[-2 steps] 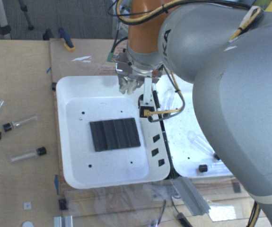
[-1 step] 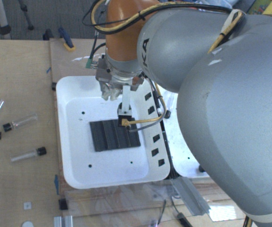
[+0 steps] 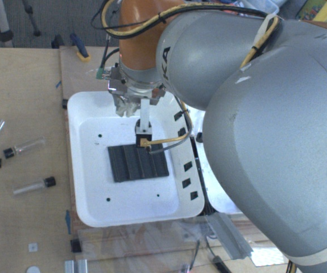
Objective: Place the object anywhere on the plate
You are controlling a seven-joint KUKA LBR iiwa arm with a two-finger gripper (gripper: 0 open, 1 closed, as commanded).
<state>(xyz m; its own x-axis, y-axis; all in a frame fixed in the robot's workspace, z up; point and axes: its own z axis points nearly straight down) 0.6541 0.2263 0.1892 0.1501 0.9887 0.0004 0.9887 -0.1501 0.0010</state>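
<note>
Two white bins sit side by side on the counter [image 3: 21,95]. The left bin [image 3: 74,164] is in plain sight. Of the right bin [image 3: 219,198], only a pale strip shows beneath the big grey arm.

The left bin holds one thing: a dark grey ribbed plate [image 3: 139,164], lying flat a little right of the middle of the bin floor and slightly askew to the walls. Three small dark dots mark the white floor around it, one near the upper left and two toward the near edge. Four small black tabs run down the bin's right rim.

The claw [image 3: 130,108] hangs over the far end of the left bin, just beyond the plate's far edge, under the orange band of the wrist. Whether it is open or closed cannot be told from this angle, nor whether it has hold of anything.

Outside the bins, on the counter to the left, lie at least three clear tubes with black caps [image 3: 35,185], scattered and well apart from the bin. One blue clamp [image 3: 81,50] lies near the counter's far edge.
</note>
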